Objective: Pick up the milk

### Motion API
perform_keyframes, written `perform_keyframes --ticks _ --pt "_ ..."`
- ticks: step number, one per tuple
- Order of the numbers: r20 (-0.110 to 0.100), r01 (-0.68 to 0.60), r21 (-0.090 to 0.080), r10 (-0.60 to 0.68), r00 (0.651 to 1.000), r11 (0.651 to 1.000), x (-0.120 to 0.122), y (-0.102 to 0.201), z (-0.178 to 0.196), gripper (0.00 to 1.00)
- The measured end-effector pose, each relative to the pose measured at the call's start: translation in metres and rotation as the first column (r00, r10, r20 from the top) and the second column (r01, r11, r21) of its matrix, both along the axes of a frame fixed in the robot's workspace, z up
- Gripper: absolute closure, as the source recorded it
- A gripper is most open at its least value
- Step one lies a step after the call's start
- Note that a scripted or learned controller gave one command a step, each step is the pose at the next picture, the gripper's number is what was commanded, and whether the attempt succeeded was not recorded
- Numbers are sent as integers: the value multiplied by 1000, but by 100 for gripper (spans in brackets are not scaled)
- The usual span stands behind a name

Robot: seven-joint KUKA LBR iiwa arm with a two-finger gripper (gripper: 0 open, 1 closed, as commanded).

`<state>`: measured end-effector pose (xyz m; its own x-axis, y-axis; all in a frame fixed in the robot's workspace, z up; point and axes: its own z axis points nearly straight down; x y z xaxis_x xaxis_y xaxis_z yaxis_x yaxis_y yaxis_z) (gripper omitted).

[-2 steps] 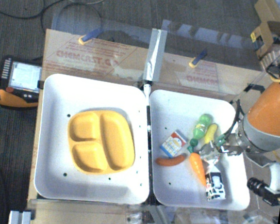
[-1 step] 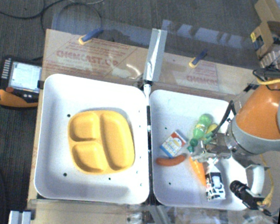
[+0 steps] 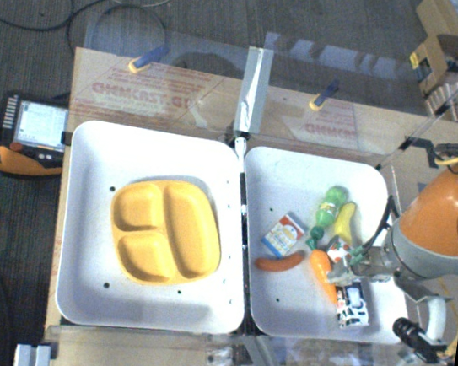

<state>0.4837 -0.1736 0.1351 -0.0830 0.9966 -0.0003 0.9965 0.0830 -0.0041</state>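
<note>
Camera view has the gripper (image 3: 351,269) low at the right bin's (image 3: 277,317) right edge, the milk (image 3: 353,306) lying just beside it unlifted; finger state, I cannot tell.

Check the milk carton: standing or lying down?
Lying down. The milk carton rests flat on the right bin floor, printed side up, beside the gripper.

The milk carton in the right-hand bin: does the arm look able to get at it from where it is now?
Probably yes. The milk carton lies flat at the right bin's near right corner, nothing on top of it, with the arm right beside it. The carrot crowds its left side, which might hinder a grip.
</note>
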Motion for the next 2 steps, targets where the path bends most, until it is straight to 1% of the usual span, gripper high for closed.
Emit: perform_keyframes --ticks 1,2 --pt "1 -28 1 28 1000 1000 1 66 53 100" --pt "1 -28 1 28 1000 1000 1 66 53 0"
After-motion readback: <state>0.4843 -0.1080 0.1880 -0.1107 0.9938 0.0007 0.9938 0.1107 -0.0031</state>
